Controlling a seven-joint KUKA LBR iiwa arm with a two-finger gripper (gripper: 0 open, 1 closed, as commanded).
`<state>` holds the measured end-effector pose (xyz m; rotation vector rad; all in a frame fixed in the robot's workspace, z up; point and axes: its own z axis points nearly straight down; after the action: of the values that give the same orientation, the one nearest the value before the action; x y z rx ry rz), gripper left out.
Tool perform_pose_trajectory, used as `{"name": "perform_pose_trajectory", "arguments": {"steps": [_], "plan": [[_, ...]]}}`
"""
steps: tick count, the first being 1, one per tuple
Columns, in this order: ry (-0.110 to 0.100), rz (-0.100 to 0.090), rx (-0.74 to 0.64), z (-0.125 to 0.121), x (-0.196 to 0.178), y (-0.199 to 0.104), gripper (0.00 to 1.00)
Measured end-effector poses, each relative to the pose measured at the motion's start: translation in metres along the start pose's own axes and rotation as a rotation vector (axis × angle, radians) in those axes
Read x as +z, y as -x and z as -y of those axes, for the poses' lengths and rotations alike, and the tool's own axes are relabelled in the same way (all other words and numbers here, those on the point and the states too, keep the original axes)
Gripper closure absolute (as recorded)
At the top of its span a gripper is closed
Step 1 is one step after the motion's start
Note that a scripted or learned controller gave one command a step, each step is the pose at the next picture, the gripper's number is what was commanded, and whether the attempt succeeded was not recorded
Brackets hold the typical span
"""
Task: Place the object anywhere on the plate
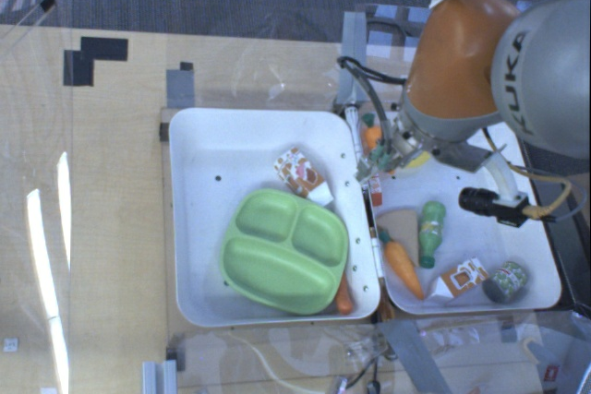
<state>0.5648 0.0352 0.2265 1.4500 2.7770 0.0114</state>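
Observation:
A green plate (284, 251) with three compartments lies in the left bin (199, 198), toward its front right. Nothing rests on it. Just behind it sits a small white and brown carton (297, 172). My gripper (380, 160) hangs over the back left corner of the right bin (540, 291), close to the wall between the bins, largely hidden under the orange wrist. Beside it are a small orange piece (371, 138) and a yellow piece (417, 161); whether either is held is hidden.
In the right bin lie a carrot (403, 268), a green bottle (430, 233), a second small carton (463, 278), a grey-green round object (507, 281) and a tan flat piece (397, 222). An orange tip (343, 299) pokes out from under the plate's front right edge.

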Motion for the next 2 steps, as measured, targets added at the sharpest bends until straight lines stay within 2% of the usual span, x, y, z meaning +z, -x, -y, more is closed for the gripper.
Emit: {"name": "perform_pose_trajectory", "arguments": {"steps": [1,2], "plan": [[-0.005,-0.003,-0.315,0.031,0.035,-0.021,1.00],[0.001,0.000,-0.314,0.028,0.024,-0.020,1.00]]}}
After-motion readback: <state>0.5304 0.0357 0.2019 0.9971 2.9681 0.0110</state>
